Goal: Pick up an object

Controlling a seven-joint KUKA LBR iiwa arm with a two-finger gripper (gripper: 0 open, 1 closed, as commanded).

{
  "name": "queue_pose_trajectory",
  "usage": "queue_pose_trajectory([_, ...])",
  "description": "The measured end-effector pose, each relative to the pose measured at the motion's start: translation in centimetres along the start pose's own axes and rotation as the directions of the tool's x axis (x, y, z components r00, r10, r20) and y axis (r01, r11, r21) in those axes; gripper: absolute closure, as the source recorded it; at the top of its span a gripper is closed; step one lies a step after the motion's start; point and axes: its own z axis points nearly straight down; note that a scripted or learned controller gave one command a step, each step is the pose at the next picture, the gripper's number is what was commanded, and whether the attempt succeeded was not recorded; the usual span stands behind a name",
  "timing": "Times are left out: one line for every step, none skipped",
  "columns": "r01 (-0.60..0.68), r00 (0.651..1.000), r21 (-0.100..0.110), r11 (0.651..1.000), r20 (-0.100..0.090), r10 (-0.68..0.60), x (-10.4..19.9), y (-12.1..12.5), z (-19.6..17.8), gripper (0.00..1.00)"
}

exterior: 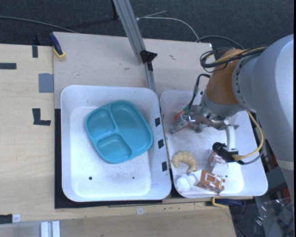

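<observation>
Gripper, finger spread I cannot tell, hangs above my nearest pick: the croissant, lying crosswise just below.

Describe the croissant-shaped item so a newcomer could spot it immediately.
Start at the right white bin, the one under the arm. Along its near edge lies a tan, curved croissant, just above a small white lump and left of an orange-and-white packet. It alone is crescent-shaped and golden-brown.
</observation>
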Motion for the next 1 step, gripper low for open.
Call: queue_pose_trajectory([0.001,1.0,-0.001,1.0,-0.001,-0.001,0.05,0.02,-1.1,1.0])
